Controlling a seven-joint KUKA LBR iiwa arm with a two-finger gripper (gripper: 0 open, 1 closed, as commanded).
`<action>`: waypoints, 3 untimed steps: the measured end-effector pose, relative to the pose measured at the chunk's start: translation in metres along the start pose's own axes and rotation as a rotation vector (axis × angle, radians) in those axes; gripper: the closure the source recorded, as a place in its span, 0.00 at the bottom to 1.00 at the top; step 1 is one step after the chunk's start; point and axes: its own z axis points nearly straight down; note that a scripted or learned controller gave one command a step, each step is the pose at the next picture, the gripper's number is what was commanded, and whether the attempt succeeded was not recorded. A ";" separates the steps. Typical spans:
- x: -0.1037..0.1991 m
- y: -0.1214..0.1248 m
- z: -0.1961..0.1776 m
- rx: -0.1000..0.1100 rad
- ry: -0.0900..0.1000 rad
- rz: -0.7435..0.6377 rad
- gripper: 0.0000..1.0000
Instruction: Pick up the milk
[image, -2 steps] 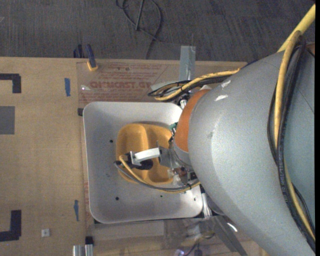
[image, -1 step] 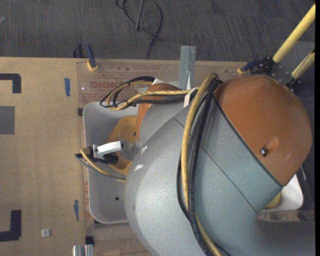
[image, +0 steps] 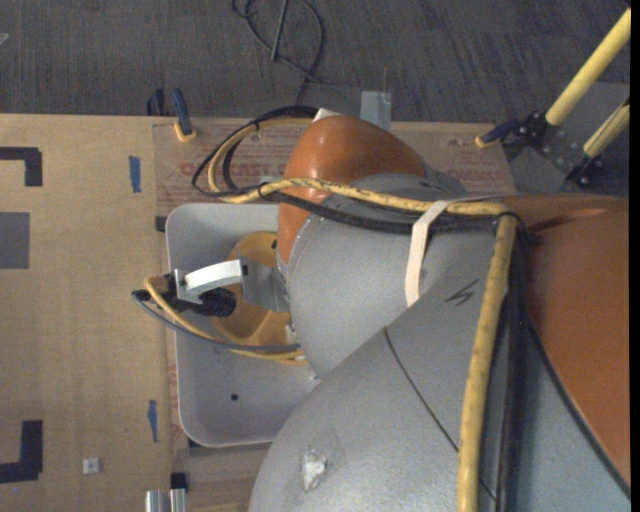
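The arm (image: 400, 300) hangs over the white bin (image: 200, 400). Grip state's anyone's guess; it should probably descend slowly and centred on the milk.

Arm (image: 400, 330) comes in from the right, huge in frame, grey links stacked close under the camera. Orange band (image: 345, 165) sits on top of the upper link, a second orange surface along the far right. Yellow cable (image: 480, 350) runs down the grey link, and dark cables loop over the orange band. White strap (image: 425, 250) wraps the link. Wrist end points left and down, with a white bracket (image: 210, 277) and black fitting at the tip, cables looping round it. Gripper hidden beneath the wrist, state unclear.
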 end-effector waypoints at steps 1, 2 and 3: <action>0.000 0.000 0.000 0.000 0.000 0.000 0.00; 0.001 0.000 -0.145 -0.001 0.000 -0.284 0.00; 0.001 0.000 -0.145 -0.001 0.000 -0.284 0.00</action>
